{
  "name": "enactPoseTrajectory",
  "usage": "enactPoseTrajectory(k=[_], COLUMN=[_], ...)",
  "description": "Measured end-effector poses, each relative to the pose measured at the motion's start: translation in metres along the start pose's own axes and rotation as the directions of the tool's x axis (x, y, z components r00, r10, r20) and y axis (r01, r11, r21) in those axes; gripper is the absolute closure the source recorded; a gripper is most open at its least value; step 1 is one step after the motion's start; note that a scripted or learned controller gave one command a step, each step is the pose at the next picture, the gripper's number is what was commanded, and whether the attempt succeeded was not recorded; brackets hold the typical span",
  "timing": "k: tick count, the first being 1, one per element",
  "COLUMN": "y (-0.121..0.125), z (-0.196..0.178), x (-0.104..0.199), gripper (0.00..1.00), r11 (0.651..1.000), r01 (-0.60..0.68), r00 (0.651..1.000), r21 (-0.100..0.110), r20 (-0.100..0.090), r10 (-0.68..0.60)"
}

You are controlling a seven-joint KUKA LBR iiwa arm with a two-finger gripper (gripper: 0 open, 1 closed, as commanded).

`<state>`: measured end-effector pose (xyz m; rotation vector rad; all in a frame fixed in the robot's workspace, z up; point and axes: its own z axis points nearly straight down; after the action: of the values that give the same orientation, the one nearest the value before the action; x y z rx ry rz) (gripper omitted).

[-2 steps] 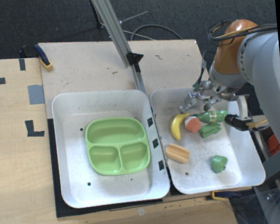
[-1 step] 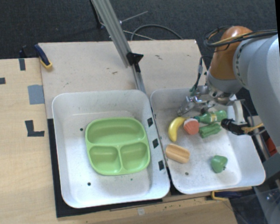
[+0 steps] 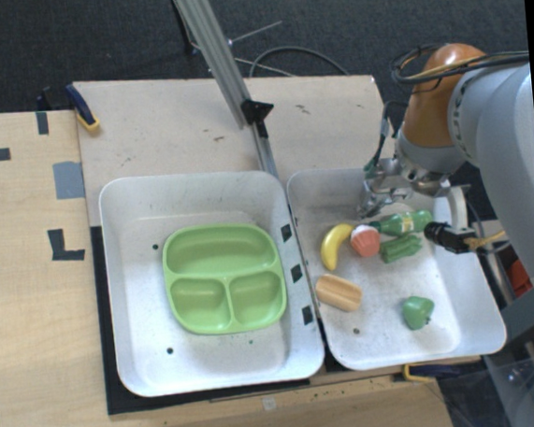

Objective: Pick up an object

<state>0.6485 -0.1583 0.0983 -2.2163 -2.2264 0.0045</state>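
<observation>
Worktop (image 3: 29,278): pale wood surface carrying two shallow white bins side by side, so that items lie within one short reach of the arm.
Arm (image 3: 494,130): grey, with the orange band (image 3: 439,93) above the wrist; it enters from the right and bends down over the far part of the right bin, wrist pointing steeply downward.
Left bin (image 3: 127,268): holds a green divided plate (image 3: 224,278) lying flat at its centre, well apart from the loose items.
Right bin (image 3: 465,320): holds all the loose candidates for picking.
Cluster under the wrist: a banana (image 3: 335,244), a red-and-white piece (image 3: 365,241) and two green pieces (image 3: 403,235) lie touching or just beside one another; crowding likely complicates a clean grasp.
Outliers: a tan bread-like piece (image 3: 339,293) and a green pepper-like piece (image 3: 417,312) lie apart, nearer the front.
End effector (image 3: 383,197): low, just beyond the cluster; whether it is spread or pressed together cannot be told, and nothing is seen in its grip.
Task status: judged not yet done; every object rests on the bin floor.
</observation>
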Motion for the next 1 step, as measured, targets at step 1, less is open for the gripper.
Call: enactPoseTrajectory(k=[1], y=[-0.0080], z=[-0.0496], x=[-0.0038], gripper=[1.00], r11=[1.000], r01=[-0.004], r00=[1.000], r21=[-0.005], r20=[-0.001], r10=[0.004])
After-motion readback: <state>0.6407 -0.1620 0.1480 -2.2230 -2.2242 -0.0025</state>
